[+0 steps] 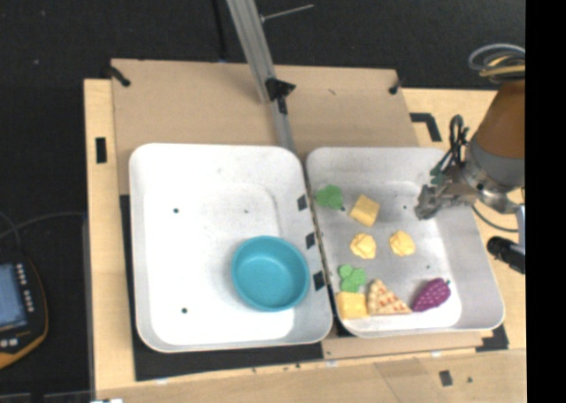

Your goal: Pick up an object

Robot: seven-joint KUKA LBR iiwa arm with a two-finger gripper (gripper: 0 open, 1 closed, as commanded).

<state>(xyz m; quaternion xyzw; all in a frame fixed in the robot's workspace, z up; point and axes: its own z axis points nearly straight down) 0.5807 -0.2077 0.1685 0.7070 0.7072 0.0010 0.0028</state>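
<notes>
Nothing is picked up yet: the gripper (pixel 431 201) hangs over the right bin (pixel 469 304), its opening impossible to tell, while the toy foods lie untouched.

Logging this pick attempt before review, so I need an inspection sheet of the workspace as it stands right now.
Surface: tan bench bearing a left bin and a right bin, side by side.
Job's things: in the right bin, a green piece, three yellow pieces, a green and yellow cluster, a waffle-like wedge, purple grapes.
Clutter: blue bowl in the left bin.
Grippers: tool over the right bin's upper right area; nothing seen between its fingers.
Cables: black wires by the wrist.
Surroundings: slanted metal pole; handheld screen at far left.
</notes>
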